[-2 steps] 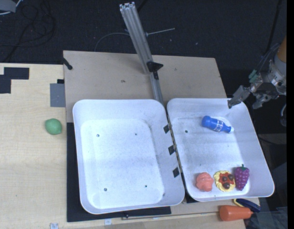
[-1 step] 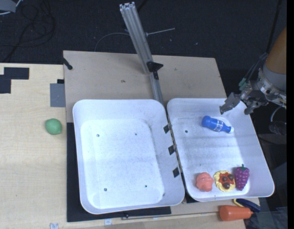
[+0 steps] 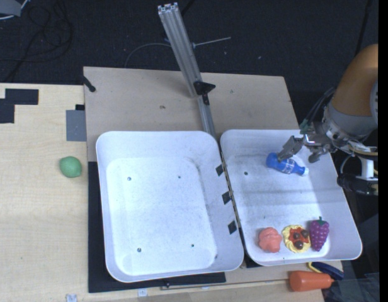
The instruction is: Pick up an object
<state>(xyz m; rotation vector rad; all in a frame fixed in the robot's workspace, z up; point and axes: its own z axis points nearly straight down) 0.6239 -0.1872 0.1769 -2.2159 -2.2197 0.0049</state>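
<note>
A blue bottle-shaped toy [image 3: 285, 165] lies in the upper middle of the right bin [image 3: 345, 197]. My gripper [image 3: 302, 151] hovers just right of and above it, fingers spread open, one finger [image 3: 289, 148] reaching down close to the toy and the other finger [image 3: 317, 155] further right. Nothing sits between the fingers. Along the right bin's front edge lie a pink lump [image 3: 268, 240], a yellow and red piece [image 3: 296, 238] and a bunch of purple grapes [image 3: 319, 233].
The left bin [image 3: 112, 150] sits beside the right one. A green ball [image 3: 70, 167] rests on the wooden bench at the left. An orange carrot-like toy [image 3: 310, 280] lies outside the right bin's front edge. A metal rail [image 3: 184, 46] slants up behind the bins.
</note>
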